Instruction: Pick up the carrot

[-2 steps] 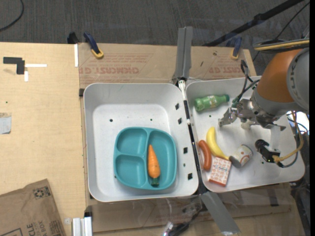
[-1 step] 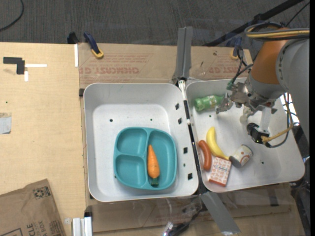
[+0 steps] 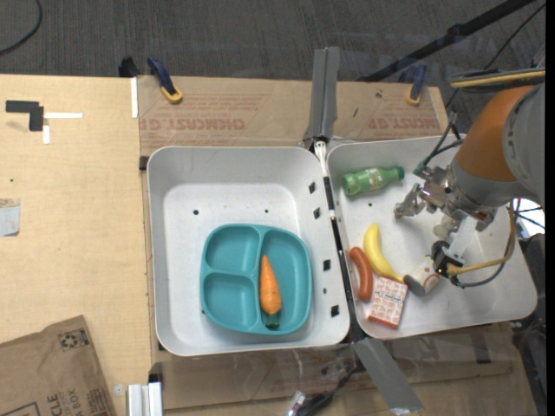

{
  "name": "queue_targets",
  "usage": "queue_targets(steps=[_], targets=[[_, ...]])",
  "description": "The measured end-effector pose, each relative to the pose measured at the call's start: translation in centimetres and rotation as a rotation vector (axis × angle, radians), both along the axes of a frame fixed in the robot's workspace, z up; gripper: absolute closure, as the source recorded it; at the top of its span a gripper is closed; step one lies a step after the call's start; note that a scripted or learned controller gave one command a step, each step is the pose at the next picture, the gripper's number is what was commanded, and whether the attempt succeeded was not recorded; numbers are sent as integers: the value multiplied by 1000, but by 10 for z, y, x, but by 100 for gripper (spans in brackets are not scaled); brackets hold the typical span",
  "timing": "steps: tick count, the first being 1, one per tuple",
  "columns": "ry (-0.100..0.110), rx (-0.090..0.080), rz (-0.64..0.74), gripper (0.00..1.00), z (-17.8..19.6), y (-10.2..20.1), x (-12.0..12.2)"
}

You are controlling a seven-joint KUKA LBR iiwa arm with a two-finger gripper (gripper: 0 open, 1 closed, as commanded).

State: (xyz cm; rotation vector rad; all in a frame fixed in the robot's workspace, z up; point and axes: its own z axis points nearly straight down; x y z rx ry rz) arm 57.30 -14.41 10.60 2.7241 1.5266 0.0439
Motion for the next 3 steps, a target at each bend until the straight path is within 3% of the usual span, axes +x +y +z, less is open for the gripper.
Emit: queue_targets(steps=[1, 2, 3], targets=[[-4, -2, 1, 100, 13, -1, 1], [38, 5, -202, 100, 88, 23, -82], [37, 12, -654, 100, 84, 71, -96]])
